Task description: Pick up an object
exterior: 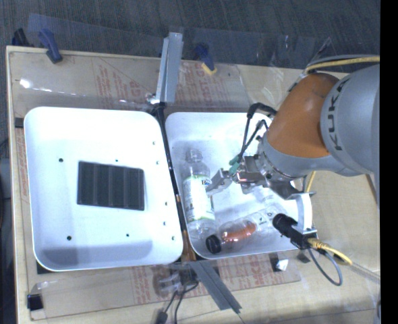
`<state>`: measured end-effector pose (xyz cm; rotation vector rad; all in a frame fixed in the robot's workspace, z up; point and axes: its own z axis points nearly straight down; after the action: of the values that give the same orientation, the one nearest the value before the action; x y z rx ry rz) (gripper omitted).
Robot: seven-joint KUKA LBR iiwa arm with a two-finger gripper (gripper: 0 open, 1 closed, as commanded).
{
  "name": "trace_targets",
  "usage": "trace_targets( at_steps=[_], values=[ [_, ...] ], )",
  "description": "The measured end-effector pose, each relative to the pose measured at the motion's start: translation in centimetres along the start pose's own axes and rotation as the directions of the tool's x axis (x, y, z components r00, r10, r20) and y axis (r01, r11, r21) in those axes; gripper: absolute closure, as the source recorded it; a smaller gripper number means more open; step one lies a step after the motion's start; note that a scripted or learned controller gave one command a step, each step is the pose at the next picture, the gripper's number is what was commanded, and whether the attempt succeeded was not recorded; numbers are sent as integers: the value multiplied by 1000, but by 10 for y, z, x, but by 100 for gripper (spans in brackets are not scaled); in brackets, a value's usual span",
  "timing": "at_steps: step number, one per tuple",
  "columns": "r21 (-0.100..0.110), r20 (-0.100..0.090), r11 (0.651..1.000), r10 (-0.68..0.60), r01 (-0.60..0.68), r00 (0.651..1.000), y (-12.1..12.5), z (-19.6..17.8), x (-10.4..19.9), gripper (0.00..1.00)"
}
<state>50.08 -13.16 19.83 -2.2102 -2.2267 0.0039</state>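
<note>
- Bottle (pixel 196 193) with a green label lies in the right bin (pixel 185 130).
- Gripper (pixel 220 179) sits just beside it; whether open or closed, I cannot tell.

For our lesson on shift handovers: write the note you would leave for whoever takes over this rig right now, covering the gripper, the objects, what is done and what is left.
Gripper: low in the right bin, beside the clear bottle with the green-and-white label. Nothing seen between its fingers.
Objects: the labelled bottle lies along the right bin's left side; a second clear bottle with a black cap and orange contents lies near the bin's front edge.
Left bin: a dark ribbed rectangle at its middle.
Done: the arm has reached the bottles.
Left: grasp one object and lift it.
</note>
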Motion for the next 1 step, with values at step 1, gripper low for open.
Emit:
trace_targets(
  at_steps=[1],
  values=[
    [-20, 1, 992, -125, 125, 992, 34, 55, -20, 0]
  ],
)
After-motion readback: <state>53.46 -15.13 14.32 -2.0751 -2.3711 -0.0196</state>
